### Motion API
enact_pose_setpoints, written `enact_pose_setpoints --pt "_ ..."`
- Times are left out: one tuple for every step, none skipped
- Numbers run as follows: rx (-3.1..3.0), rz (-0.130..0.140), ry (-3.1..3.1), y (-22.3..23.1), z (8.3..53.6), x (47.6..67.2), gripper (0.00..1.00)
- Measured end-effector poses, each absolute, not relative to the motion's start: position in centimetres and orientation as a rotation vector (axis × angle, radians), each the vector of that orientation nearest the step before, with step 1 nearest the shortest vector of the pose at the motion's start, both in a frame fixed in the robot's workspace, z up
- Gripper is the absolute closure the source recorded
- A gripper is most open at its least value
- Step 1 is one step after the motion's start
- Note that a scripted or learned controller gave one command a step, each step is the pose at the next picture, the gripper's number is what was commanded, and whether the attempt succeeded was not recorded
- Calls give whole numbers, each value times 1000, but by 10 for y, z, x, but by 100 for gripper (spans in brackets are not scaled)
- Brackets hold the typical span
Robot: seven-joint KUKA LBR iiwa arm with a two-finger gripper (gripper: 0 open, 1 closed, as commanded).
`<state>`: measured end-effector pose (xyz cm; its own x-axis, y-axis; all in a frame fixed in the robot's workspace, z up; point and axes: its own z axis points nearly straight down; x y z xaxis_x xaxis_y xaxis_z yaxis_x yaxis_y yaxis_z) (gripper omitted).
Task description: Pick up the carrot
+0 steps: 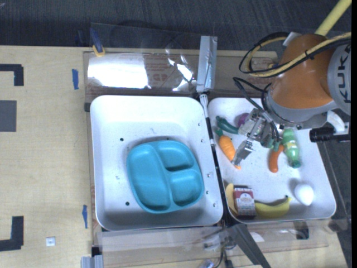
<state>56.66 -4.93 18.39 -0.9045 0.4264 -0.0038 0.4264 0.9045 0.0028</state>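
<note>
- The table point(39, 166) carried two white bins side by side; the left bin point(111, 121) held a blue divided plate point(164, 175).
- The carrot point(227, 148) lay in the right bin point(323, 194), close to its left wall, orange with its tip pointing down and right.
- The fingers point(244, 149) hung just to the right of the carrot, their tips near its lower end; whether they touched it could not be told. They looked slightly parted and nothing sat between them, so they were released, not grasping.
- Above the carrot lay a dark green item point(226, 126) and a purple one point(243, 119).
- Below were a small red box point(243, 200) and a banana point(268, 207).
- Right of the fingers lay an orange-red piece point(274, 159), a green bottle point(291, 148) and a white egg point(304, 194).
</note>
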Motion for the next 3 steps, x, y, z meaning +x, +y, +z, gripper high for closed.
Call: enact_pose_setpoints --pt "814 3 3025 -108 87 571 0" --pt "1487 4 2760 -94 87 597 0" --pt "1481 10 2755 -94 98 600 100"
